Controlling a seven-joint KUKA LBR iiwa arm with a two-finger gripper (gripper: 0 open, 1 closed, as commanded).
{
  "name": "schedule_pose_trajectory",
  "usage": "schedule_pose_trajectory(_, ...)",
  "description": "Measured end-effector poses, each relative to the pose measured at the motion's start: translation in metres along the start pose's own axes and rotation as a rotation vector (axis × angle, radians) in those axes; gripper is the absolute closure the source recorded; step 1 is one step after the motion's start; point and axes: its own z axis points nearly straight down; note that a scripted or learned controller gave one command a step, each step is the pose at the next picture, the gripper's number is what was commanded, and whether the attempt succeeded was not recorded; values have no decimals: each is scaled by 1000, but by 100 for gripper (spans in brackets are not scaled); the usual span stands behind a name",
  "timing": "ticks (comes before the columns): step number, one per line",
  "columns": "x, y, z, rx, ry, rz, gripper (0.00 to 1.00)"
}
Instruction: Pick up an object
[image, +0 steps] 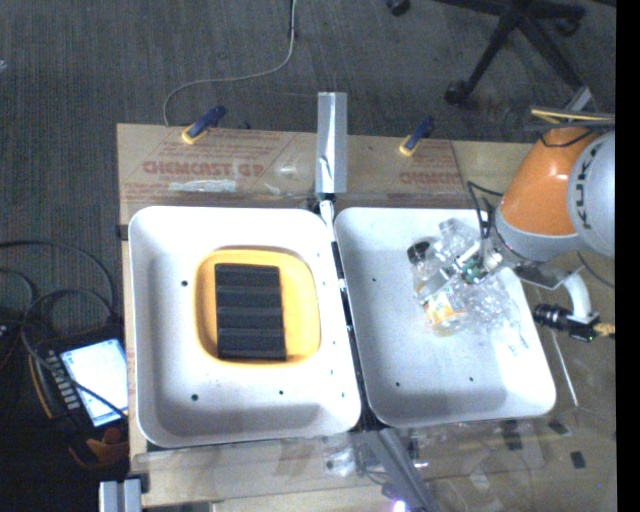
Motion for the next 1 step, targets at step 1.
schedule_pose_trajectory(1, 44, 61, -53, 31, 23, -103, 100)
